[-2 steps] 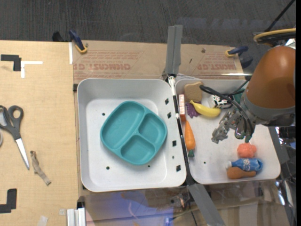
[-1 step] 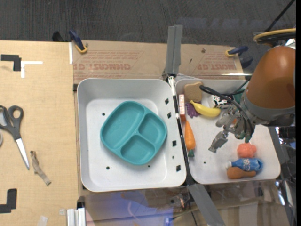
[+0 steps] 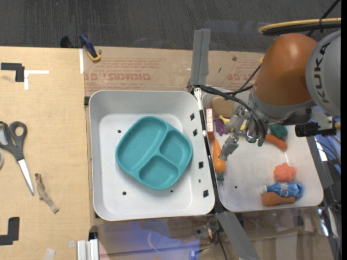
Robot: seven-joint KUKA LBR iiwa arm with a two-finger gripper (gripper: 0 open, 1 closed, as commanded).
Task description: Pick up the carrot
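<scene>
A blue-clad toy (image 3: 282, 191) lay nearest in the right bin (image 3: 246, 191), with the teal divided plate (image 3: 154, 152) in the left bin (image 3: 103, 161). The carrot (image 3: 217, 157) lay against the right bin's left wall, and the gripper (image 3: 232, 143) hung just beside it. Whether it touched the carrot was unclear, perhaps not; nothing visible sat in its grasp.

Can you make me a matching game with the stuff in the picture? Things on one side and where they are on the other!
Things:
1. teal plate
2. scissors
3. carrot
4. blue toy

Places:
A. on the cardboard, far left
B. right bin, near its front right corner
C. in the left bin
D. right bin, along its left wall

Pairs: 1-C, 2-A, 3-D, 4-B
</scene>
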